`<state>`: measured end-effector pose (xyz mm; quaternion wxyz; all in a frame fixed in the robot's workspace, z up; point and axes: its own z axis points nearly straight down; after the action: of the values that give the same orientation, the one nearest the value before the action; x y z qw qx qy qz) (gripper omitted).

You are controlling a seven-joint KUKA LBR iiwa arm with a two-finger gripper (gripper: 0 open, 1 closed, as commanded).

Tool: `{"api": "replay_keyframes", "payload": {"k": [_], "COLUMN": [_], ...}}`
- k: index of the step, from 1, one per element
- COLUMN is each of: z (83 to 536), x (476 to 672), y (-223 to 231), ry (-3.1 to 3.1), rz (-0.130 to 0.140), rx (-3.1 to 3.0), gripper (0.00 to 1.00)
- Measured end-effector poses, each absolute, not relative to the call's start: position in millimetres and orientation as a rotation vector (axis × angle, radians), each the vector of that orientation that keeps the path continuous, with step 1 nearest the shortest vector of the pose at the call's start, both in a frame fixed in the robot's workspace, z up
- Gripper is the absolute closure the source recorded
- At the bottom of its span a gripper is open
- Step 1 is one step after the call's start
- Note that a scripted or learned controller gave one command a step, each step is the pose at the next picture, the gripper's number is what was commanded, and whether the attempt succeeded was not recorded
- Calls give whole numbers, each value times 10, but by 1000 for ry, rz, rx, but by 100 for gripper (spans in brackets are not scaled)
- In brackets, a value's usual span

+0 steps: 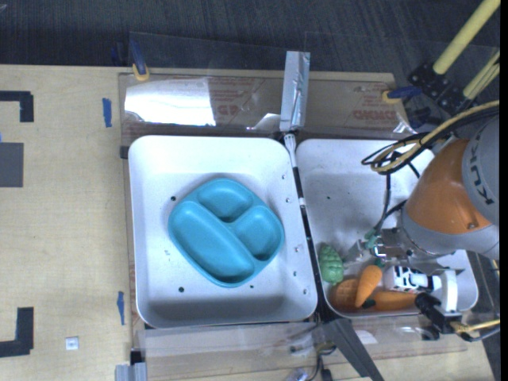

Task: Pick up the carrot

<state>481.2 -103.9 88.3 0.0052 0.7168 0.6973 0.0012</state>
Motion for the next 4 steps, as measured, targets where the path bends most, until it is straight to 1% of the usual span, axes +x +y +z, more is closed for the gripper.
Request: {"api": "replay_keyframes", "payload": {"k": [4], "z": [877], "x": [4817], "y": [-1065], "ry": [2224], "rz": [7], "rx": [2207], "gripper": [0]}}
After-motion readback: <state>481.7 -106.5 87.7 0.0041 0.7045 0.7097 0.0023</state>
